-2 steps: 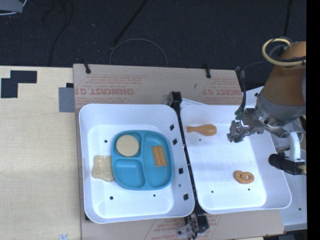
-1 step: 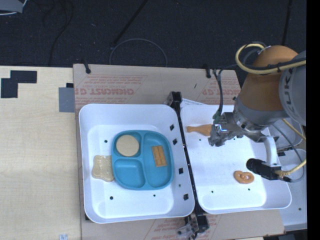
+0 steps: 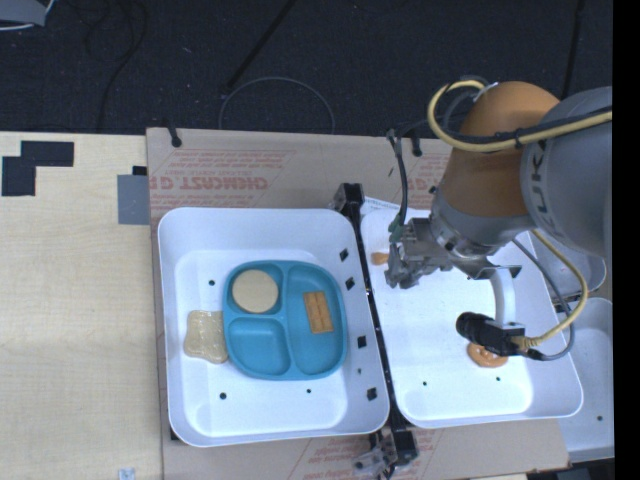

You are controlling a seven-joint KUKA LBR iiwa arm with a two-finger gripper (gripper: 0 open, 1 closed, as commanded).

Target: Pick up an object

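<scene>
Scene: a counter [image 3: 70, 298] seen from above at a slant, carrying two shallow white bins side by side.
Left bin [image 3: 190, 408]: holds a blue divided tray [image 3: 270, 353]. A round tan biscuit [image 3: 254, 290] lies in the tray's upper-left compartment and a rectangular orange cracker [image 3: 319, 312] in its right compartment. A pale, lumpy food piece [image 3: 206, 335] rests on the bin floor, touching the tray's left edge.
Right bin [image 3: 450, 393]: mostly bare white floor. A small orange piece [image 3: 380, 258] sits by its upper-left wall. A round brown cookie-like item [image 3: 488, 356] lies towards the lower right, partly under a black fitting with a yellow cable.
Arm: grey with an orange band, reaching in from the right and hanging over the upper part of the right bin.
Gripper [image 3: 402, 274]: dark, pointing down near the bin's left wall, just beside the small orange piece. I cannot tell how far it is parted, and nothing can be seen held in it.
Step in hand: probably lining up on the small orange piece, the nearest object.
Doing it well: centre squarely over the piece before descending, keep clear of the bin wall and the divider between the bins, close only once the piece sits between both sides, then lift straight up.
Risk: the piece is small and close to the wall, so a slight offset could nudge it away.
</scene>
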